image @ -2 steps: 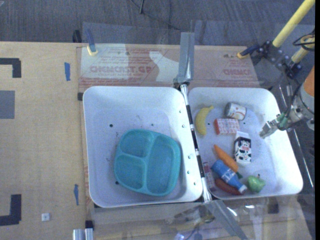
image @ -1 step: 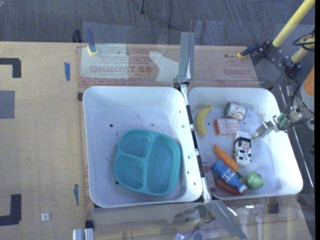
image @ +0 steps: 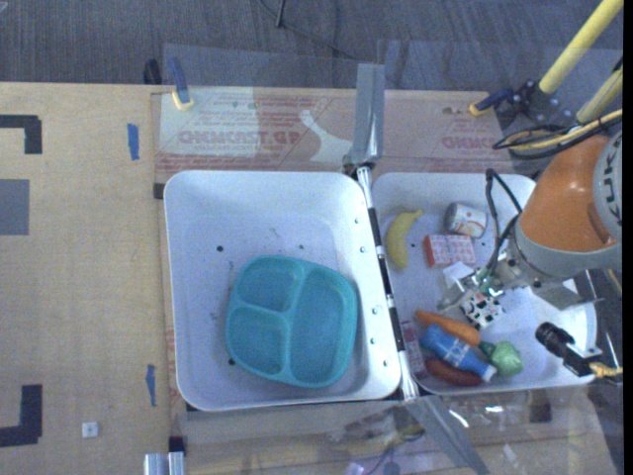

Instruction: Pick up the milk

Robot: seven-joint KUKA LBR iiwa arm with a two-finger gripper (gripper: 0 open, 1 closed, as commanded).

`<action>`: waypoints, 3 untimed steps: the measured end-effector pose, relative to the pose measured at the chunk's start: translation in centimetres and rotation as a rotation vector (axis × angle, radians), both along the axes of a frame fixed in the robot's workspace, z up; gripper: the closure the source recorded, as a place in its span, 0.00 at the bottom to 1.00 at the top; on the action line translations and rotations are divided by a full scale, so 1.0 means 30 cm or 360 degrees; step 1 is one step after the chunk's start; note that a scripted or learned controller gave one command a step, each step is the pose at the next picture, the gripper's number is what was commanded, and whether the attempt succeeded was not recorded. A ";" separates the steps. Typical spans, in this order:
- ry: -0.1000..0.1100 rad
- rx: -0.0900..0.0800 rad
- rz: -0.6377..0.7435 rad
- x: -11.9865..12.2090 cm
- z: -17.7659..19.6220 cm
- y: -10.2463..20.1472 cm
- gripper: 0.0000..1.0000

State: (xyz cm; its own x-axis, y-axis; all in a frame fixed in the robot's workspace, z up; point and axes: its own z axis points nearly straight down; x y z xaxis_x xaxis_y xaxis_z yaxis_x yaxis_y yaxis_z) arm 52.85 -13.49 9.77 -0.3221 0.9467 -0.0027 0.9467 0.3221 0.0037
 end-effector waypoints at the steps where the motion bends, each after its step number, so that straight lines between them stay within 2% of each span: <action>1: 0.0001 -0.0001 0.0277 0.028 0.080 -0.015 0.00; 2: -0.0005 -0.0003 0.0275 0.032 0.113 -0.016 1.00; 3: 0.0002 -0.0001 0.0525 0.258 0.432 0.173 1.00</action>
